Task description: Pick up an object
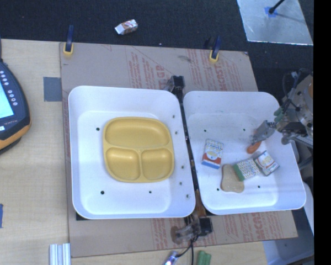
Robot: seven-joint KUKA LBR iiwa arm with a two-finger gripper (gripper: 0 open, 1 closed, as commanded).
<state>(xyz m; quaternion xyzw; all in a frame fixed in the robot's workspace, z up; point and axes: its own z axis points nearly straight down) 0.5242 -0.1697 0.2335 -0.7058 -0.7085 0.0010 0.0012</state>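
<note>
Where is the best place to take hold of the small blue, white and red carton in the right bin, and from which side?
Grip the carton across its two long side edges, coming straight down from above. It lies flat on the floor of the right bin, so only those edges give a hold. It also sits apart from the other items, which probably leaves room on both sides for the tool.

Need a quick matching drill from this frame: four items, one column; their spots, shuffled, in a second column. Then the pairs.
Items
1. yellow divided plate
2. small red and blue carton
3. tan slice of bread
4. orange carrot piece

Spots
A. right bin, near its front edge
B. right bin, just below the hand
C. middle of the left bin
D. right bin, left part, close to the divider between the bins

Pairs: 1-C, 2-D, 3-A, 4-B
</note>
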